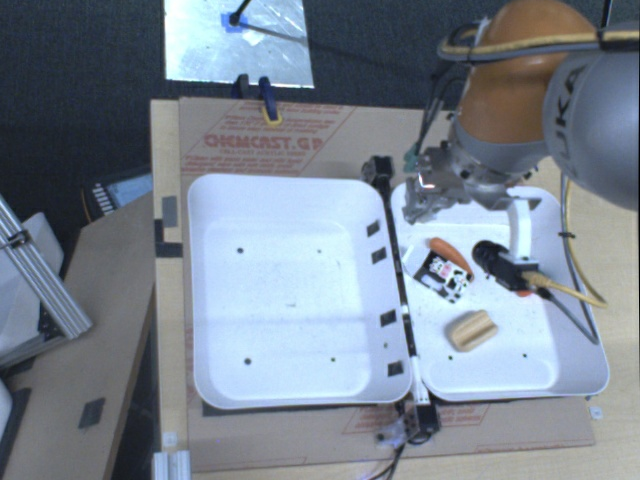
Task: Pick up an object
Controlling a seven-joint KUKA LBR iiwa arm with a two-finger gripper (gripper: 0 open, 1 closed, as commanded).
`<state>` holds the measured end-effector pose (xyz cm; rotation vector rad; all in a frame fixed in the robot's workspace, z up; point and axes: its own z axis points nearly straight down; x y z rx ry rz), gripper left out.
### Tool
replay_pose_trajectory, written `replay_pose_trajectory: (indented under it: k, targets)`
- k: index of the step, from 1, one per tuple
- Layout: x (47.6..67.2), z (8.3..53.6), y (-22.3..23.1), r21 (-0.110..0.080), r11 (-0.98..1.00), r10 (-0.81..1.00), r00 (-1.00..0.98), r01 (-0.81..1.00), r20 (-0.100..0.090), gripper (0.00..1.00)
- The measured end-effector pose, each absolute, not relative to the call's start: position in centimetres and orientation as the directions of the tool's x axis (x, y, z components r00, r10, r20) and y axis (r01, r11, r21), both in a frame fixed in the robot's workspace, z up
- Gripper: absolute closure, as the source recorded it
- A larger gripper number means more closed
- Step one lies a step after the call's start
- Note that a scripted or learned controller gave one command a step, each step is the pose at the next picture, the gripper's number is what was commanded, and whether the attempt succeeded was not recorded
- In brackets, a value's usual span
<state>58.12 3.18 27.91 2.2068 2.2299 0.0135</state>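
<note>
Cardboard sheet (262, 133) w/ red print lies under both bins, on a tan bench (115, 298); a blue/yellow clamp (268, 102) grips its far edge. Beyond that, a shiny foil-like square (238, 26) w/ a blue patch sits on dark cloth. Aluminium extrusion bar (38, 273) runs diagonally at the left edge, nr a small dark block (92, 413) on the bench.
</note>
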Motion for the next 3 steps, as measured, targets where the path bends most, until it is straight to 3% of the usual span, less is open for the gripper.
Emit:
replay_pose_trajectory:
  k: [1, 2, 3]
  targets:
    - [55.4, 28.9, 7.7, 0.001, 0.009, 1.0, -0.009, 1.0, 0.002, 1.0]
    - [48.4, 34.4, 6.6, 0.003, 0.005, 1.0, -0.005, 1.0, 0.002, 1.0]
    - [48.7, 39.4, 10.2, 0.007, 0.008, 1.0, -0.008, 1.0, 0.003, 1.0]
